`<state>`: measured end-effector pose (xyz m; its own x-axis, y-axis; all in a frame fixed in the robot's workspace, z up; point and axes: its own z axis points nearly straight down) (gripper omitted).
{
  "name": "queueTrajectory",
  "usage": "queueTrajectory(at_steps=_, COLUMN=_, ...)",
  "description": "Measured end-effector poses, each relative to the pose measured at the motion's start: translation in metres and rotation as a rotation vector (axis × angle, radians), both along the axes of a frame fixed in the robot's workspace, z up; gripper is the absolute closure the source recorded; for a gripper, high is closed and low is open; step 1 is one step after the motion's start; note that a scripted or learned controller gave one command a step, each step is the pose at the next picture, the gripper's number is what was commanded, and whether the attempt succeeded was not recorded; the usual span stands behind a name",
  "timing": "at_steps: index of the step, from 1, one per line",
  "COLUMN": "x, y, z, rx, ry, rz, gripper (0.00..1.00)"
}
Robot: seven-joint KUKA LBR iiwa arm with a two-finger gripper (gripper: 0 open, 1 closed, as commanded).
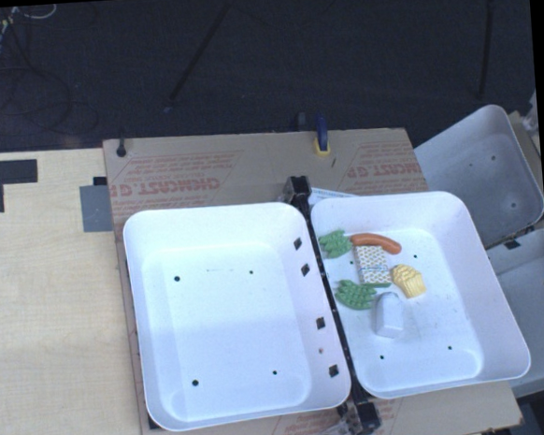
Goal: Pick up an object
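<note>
Two white bins side by side on the bench, a pick yet to begin. The left bin [224,319] is the far one from the side my arm reaches in from. The right bin [450,339], nearer my approach, carries the whole choice of objects, bunched in its upper half close to the divider between the bins.

An orange sausage [376,243] lies along the top of the cluster. A green leafy piece [334,244] sits just beside its far end. Below the sausage is a small patterned white card [373,266], with a yellow toy [408,280] at its near side and a second green piece [356,294] at its far side. A pale grey block [388,315] sits lowest in the group, close under the card and the second green piece.

I judge the yellow toy or the grey block the best targets. Each has open bin floor on the side facing my approach, so I can come straight down without nudging a neighbour. The sausage is tempting, but it touches or nearly touches the card, and the flat card itself would be hard to get under. I should centre over one object, close across its narrow width, and lift only once it is truly caught.

How my gripper stands, apart or together, I cannot tell from this view, nor can I tell my arm's pose.
</note>
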<state>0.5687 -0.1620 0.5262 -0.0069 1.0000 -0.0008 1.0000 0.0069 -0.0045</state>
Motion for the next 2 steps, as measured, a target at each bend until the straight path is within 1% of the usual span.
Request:
queueTrajectory(at_steps=1, x=-0.038, y=0.069, z=-0.104, rx=0.005, ry=0.011, rz=-0.001, gripper=1.00)
queueTrajectory(at_steps=2, x=-0.038, y=0.111, z=-0.047, rx=0.001, ry=-0.007, rz=-0.001, gripper=1.00)
